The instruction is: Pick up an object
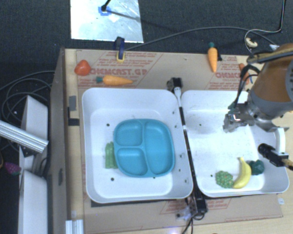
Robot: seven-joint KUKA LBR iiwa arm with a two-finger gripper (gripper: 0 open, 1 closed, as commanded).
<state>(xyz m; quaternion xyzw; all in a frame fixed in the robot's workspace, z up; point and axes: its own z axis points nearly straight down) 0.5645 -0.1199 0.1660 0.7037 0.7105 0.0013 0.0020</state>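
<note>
From above, the gripper [233, 122] hangs over the right white bin's [205, 106] bare middle; whether it is apart or together cannot be made out. A yellow plastic banana [242, 173], bumpy green toy [224, 179] and half-hidden teal lump [257, 167] cluster at that bin's near right corner.
</note>
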